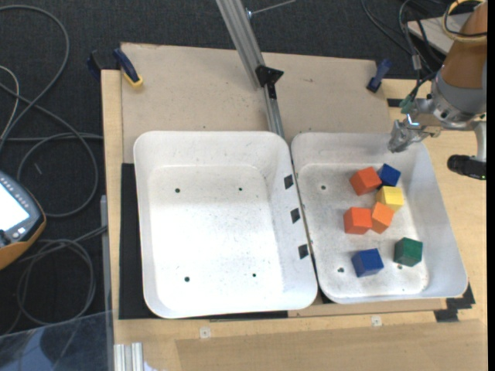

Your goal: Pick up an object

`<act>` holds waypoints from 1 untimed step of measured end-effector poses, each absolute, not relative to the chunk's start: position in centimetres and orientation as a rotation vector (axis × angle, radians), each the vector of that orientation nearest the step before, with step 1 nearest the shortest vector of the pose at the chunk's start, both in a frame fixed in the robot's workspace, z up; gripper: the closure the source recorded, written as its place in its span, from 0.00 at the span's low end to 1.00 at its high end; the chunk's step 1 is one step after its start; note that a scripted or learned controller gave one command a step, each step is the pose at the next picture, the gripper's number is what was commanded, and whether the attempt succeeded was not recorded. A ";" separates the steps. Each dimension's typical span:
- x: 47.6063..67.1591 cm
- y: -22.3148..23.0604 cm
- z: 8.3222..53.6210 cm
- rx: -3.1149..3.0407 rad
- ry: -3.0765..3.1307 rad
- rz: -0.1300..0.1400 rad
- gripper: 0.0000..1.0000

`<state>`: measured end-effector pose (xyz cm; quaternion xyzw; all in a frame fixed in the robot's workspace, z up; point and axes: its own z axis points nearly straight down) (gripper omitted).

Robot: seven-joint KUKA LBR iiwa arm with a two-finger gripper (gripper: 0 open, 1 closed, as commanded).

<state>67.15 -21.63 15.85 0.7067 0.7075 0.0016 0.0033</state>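
The right bin [332, 280] holds several small blocks. An orange block [365, 180] and a blue block [389, 175] lie near its far side, with a yellow block [390, 198] just in front of them. Further forward sit two orange blocks [357, 220] [382, 216], touching each other. A second blue block [367, 262] and a green block [408, 251] lie nearest the front. My gripper [402, 137] hangs over the bin's far right corner, a little beyond the first blue block and apart from all blocks. Nothing shows in it.
The left bin [155, 230] lies beside the right one. A slanted metal pole [247, 45] rises behind the bins. Blue clamps [128, 66] [378, 76] hold the board's far corners. Cables lie off the bench to the left.
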 end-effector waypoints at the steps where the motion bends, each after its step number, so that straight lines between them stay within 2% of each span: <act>1: 67.2 -20.7 20.8 2.214 2.219 0.006 1.00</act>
